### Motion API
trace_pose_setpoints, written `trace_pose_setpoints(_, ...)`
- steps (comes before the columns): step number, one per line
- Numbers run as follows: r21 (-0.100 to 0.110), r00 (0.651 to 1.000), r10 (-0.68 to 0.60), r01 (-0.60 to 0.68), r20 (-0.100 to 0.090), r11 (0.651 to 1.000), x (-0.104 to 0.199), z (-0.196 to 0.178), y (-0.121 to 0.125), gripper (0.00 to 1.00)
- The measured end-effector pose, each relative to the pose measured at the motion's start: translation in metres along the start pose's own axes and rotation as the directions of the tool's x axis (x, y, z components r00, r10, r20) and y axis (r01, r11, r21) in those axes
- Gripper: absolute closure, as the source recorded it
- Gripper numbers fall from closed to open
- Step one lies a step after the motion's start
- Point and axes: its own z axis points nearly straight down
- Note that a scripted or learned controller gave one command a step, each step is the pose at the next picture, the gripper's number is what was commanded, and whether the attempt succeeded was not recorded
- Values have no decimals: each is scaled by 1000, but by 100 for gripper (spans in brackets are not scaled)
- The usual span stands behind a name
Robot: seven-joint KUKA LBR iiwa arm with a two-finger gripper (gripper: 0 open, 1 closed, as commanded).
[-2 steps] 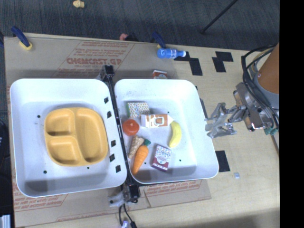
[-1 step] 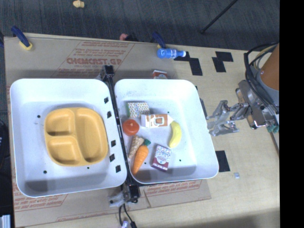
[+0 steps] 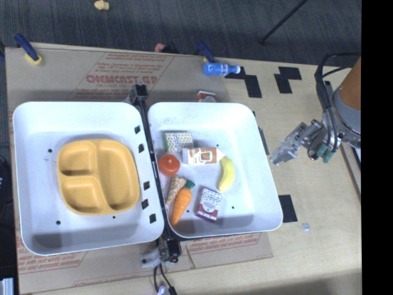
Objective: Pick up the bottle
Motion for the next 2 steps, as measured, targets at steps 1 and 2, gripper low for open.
trace_pose_setpoints(1,1,1000,-4,4,2,1000,-1,-11,1,100)
trace_pose_setpoints(2,1,1000,-8,8,5,1000,-1,-21,1,100)
